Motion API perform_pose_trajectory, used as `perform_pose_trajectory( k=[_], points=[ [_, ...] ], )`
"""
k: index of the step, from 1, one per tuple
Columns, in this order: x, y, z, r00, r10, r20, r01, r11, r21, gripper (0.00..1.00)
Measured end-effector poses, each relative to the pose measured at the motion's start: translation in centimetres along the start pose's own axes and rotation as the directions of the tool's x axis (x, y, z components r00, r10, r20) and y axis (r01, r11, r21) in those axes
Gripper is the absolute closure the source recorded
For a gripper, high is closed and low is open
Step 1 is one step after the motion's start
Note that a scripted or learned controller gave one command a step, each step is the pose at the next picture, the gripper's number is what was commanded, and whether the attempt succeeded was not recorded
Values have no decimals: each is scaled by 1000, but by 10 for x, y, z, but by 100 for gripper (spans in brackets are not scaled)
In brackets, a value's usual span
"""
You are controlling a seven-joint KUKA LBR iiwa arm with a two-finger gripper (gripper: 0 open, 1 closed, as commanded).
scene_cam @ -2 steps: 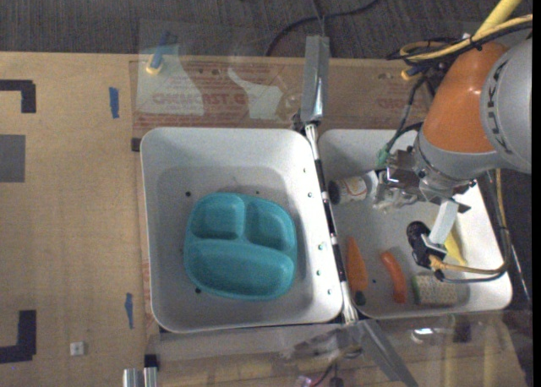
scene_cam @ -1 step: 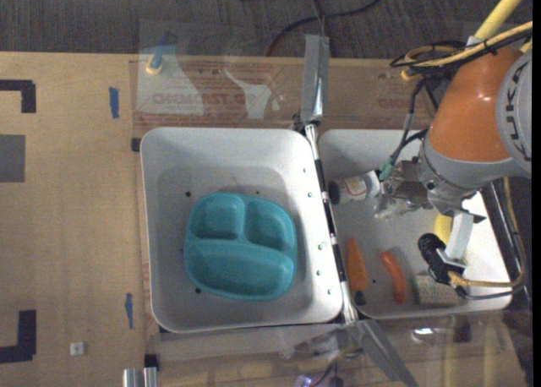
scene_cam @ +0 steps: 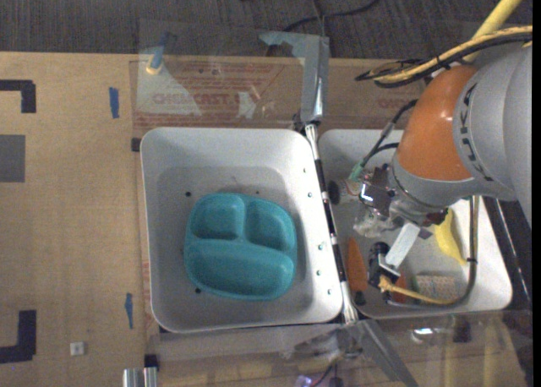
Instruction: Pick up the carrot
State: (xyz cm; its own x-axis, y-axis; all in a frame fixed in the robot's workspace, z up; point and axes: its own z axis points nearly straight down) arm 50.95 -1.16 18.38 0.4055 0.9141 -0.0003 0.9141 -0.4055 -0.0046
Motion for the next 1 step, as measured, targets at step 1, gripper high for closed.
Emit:
perform_pose_trajectory(
  k=[1],
  points=[
    [32,-49,1,963,269,2,-269,963,2,100]
  ],
)
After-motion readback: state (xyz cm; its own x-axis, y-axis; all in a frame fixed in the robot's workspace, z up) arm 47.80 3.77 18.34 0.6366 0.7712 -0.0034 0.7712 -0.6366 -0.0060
